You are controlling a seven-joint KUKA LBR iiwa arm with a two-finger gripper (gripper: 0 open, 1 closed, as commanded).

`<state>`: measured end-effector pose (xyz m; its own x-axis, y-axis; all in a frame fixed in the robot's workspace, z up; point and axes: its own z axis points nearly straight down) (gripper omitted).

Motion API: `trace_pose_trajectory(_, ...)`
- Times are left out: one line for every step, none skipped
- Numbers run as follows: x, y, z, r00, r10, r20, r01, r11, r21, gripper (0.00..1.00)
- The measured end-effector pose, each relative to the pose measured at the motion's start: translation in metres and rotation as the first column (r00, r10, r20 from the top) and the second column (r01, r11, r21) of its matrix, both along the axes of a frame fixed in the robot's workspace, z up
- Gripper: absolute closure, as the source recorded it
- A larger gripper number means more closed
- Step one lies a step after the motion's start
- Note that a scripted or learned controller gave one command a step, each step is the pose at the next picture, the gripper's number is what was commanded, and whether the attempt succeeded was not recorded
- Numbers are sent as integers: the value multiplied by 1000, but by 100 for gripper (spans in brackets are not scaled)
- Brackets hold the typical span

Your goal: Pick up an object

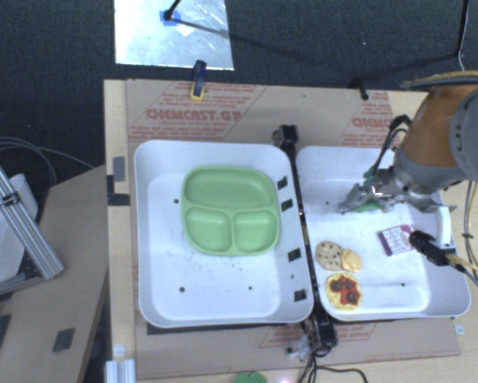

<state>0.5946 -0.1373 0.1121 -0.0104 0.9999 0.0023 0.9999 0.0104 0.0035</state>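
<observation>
Right bin (pixel 442 298) floor is where gripper (pixel 357 203) is seen, finger state can't be told, w/ green item (pixel 372 205) touching it, cookie (pixel 329 254) below-left.

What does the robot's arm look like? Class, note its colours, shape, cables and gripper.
The arm is thick and rounded, grey with an orange band above the wrist. Thin dark cables loop along the wrist. The gripper is small, metallic grey and tapers to slim fingers.
</observation>
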Motion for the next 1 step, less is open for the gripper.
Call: trace_pose_trajectory(-12, 71, 77, 1000, 1, 4, -1, 1000, 0, 100)
